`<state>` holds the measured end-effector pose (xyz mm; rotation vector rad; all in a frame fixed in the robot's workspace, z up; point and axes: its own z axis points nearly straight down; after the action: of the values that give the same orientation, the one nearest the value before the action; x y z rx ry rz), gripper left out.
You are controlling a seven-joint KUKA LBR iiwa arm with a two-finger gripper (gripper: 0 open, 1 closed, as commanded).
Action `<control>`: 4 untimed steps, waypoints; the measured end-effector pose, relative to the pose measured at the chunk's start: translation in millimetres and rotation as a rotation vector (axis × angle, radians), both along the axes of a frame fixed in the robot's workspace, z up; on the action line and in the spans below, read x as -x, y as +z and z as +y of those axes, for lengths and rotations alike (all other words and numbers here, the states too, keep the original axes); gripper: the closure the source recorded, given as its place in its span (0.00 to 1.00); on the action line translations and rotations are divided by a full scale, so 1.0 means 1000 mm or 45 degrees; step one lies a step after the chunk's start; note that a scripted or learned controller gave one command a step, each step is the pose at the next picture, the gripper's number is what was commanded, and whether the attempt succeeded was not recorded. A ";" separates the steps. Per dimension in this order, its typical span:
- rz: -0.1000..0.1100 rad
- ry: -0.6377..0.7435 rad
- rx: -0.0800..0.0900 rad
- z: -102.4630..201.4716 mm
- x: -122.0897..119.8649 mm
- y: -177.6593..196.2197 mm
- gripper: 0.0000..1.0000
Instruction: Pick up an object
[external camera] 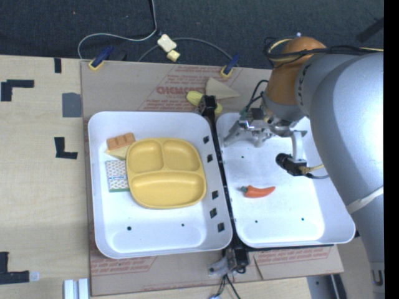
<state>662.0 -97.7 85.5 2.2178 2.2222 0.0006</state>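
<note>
Two shallow white bins sit side by side on a cardboard sheet over a pale wooden bench. Right bin (324,226): holds a small orange carrot-like object (258,191), slender, slightly curved, lying flat on the bin floor near the middle, long axis roughly left to right, one end tapering toward the right; surface looks smooth and glossy, likely a plastic toy, though it is too small to be sure. It lies alone, touching nothing but the bin floor. The gripper (255,131) hangs over the far left part of the right bin, close to the divider between the bins, well apart from the orange object and above-left of it in the view. Cannot tell how the pincer stands, the metal parts blur together there; nothing is visibly between them. Grey arm body (349,104) fills the right side, with the orange band (283,73) above the wrist. A black cable piece (292,163) hangs off the wrist over the bin. Left bin (100,229): a yellow three-compartment tray (167,172) lies near centre; just beside its left edge are a tan block (120,142) and a patterned pale sponge-like pad (116,175).
</note>
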 end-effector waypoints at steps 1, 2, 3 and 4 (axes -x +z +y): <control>-0.002 -0.001 0.001 -0.005 0.011 0.001 0.00; 0.009 0.000 0.003 0.002 -0.006 0.000 0.00; -0.004 -0.006 0.002 -0.062 0.003 0.001 0.00; -0.003 0.002 0.001 -0.003 0.051 0.001 0.00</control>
<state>611.1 -101.0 86.8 2.2147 2.2227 0.0021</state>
